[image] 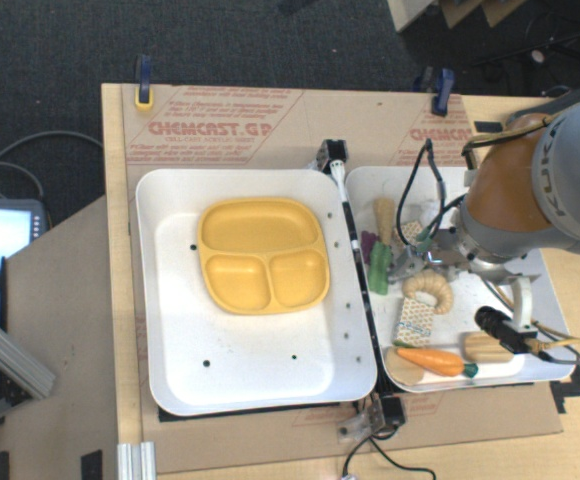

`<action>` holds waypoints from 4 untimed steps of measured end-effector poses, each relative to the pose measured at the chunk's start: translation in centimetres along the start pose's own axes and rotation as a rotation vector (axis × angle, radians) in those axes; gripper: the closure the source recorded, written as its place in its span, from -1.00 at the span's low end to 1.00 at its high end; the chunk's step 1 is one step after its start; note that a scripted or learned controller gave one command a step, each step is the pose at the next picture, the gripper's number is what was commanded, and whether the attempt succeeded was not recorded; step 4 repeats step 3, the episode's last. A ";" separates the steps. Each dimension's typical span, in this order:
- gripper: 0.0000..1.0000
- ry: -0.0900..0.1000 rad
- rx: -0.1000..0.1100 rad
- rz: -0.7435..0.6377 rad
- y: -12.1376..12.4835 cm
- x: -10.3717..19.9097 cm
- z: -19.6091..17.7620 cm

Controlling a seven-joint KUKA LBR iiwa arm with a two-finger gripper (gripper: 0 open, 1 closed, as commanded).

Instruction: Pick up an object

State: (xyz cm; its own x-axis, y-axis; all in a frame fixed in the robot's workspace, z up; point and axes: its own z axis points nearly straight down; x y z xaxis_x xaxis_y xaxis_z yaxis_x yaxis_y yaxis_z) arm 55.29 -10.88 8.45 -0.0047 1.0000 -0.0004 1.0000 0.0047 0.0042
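Yellow tray (264, 254) in left bin (160, 298), arm (530, 188) over right bin (400, 373) (carrot (430, 361) inside)

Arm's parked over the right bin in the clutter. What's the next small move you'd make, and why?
Probably a short straight descent. The gripper hangs over the right bin, above the cluster around the beige ring-shaped piece and beside the green item. Nothing shows between its fingers, so no pick looks made yet. I would leave the carrot at the near wall alone.
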 end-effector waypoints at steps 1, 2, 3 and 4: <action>1.00 -0.002 -0.002 0.005 -0.1 -0.3 -1.0; 1.00 -0.001 -0.013 -0.002 4.8 3.3 -13.1; 1.00 0.003 0.010 0.005 -2.5 5.8 -13.1; 1.00 0.003 0.010 0.005 -2.5 5.8 -13.1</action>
